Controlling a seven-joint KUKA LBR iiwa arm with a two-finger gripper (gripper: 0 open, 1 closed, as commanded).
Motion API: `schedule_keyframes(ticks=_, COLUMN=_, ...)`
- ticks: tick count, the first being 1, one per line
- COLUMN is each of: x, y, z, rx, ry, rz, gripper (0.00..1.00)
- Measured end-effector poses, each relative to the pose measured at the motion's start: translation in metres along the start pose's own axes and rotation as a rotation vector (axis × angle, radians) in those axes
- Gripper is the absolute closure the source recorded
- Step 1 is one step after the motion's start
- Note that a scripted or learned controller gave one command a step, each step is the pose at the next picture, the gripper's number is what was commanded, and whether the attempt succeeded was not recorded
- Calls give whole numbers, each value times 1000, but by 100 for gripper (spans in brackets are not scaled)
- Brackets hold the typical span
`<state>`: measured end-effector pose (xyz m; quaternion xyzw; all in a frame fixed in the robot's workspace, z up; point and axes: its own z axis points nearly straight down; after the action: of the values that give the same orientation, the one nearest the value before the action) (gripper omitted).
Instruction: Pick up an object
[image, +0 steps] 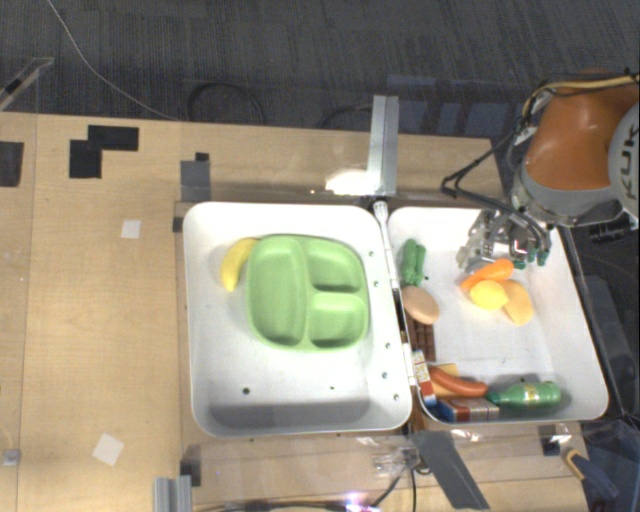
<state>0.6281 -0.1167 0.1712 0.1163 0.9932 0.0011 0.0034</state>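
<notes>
My gripper (497, 246) hangs over the far part of the right bin (560, 345), below the grey arm's orange band (572, 140). Just under and in front of it lies a cluster: an orange carrot-like piece (490, 270), a yellow lemon-like piece (487, 293) and a tan-orange piece (519, 304). The gripper is right above the orange piece; whether it touches it cannot be made out.
The right bin also holds a green vegetable (412, 262), a tan oval (421, 305), a red sausage (456, 383) and a green bottle (526, 396) along the near wall. In the left bin (215, 380) sit a green divided plate (305, 290) and a yellow banana (237, 262).
</notes>
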Motion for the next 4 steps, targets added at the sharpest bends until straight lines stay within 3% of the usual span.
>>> schedule_keyframes(ticks=1, x=74, y=-66, z=79, rx=3, ry=-7, rz=-269, gripper=100)
schedule_keyframes(ticks=2, x=75, y=-66, z=80, rx=3, ry=-8, rz=-269, gripper=0)
schedule_keyframes(ticks=3, x=21, y=-20, z=81, rx=1, ry=-9, rz=-340, gripper=0)
schedule_keyframes(ticks=4, x=46, y=15, z=81, rx=1, ry=-8, rz=-267, gripper=0)
